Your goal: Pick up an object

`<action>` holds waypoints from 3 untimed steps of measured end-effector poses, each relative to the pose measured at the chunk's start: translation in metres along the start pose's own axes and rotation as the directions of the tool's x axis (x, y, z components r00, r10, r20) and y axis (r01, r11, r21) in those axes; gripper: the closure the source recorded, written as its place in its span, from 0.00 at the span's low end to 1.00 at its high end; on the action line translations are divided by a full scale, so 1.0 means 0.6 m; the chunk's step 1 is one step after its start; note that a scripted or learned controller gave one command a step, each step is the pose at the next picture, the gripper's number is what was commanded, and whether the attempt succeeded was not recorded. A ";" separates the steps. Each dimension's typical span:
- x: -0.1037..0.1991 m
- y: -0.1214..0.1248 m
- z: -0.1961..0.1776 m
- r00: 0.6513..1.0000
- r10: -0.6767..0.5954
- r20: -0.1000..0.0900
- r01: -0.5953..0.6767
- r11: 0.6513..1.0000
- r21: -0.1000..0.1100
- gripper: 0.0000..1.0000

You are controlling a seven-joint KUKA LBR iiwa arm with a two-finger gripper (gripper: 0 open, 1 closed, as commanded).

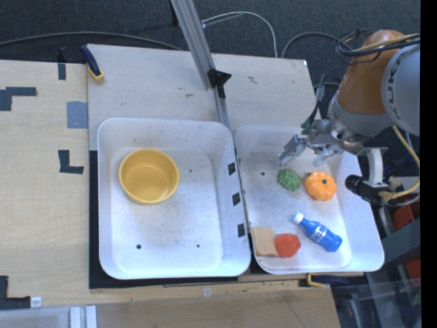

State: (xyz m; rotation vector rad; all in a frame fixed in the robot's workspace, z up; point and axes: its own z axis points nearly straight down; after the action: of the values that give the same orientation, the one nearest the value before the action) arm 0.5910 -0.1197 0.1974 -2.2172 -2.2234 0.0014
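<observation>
Nearest, along the front edge of the right bin (362,251): a tan sponge-like block (263,240) touching a red rounded item (287,244), then a blue bottle (319,233) with a white cap lying on its side, cap pointing up-left. Further back in the same bin, a green bumpy lump (289,180) just beside an orange pumpkin-shaped toy (320,186), the two nearly touching. Just beyond and above that pair, the jaws (308,151), spread open with nothing between the fingers, one fingertip reaching toward the green lump, the other above the pumpkin. Behind them, the grey arm (403,87) with its orange band (365,80), coming in from the right. In the left bin (109,203), a yellow bowl (149,175) upright, toward the left rear. Farthest back, on the worktop (150,80), a slanted metal rail (194,33) and a small blue-and-yellow clip (92,63).
</observation>
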 end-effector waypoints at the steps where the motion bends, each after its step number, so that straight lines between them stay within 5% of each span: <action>1: 0.000 0.000 0.000 1.000 0.000 0.000 0.000 1.000 0.000 0.00; 3: 0.008 0.004 0.144 1.000 0.001 0.003 -0.001 1.000 -0.004 0.00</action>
State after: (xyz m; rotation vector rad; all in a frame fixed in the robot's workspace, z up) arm 0.5934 -0.1150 0.1111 -2.2218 -2.2266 0.0004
